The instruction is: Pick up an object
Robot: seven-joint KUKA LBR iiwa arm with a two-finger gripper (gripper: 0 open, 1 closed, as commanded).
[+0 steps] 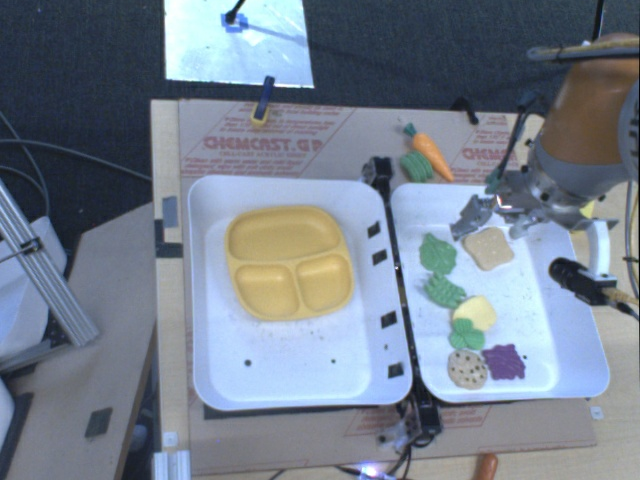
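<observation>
Right bin (pixel 590 363), near to far: cookie (pixel 467 369), purple grapes (pixel 504 361), yellow piece (pixel 474 314), green leaves (pixel 438 253), then toast (pixel 489 249). Gripper (pixel 497 214) just above toast, fingers spread, nothing held. Risk: flat toast slipping out, or clipping the adjacent leaf.

Yellow tray (pixel 288 261), purple grapes (pixel 503 361), orange carrot (pixel 432 152)

grey arm from right, pincer (pixel 492 216) lowered, fingers spread

Camera: my one view, fixed above the bench (pixel 330 128)
Facing: slanted down on both bins (pixel 210 298)
</observation>
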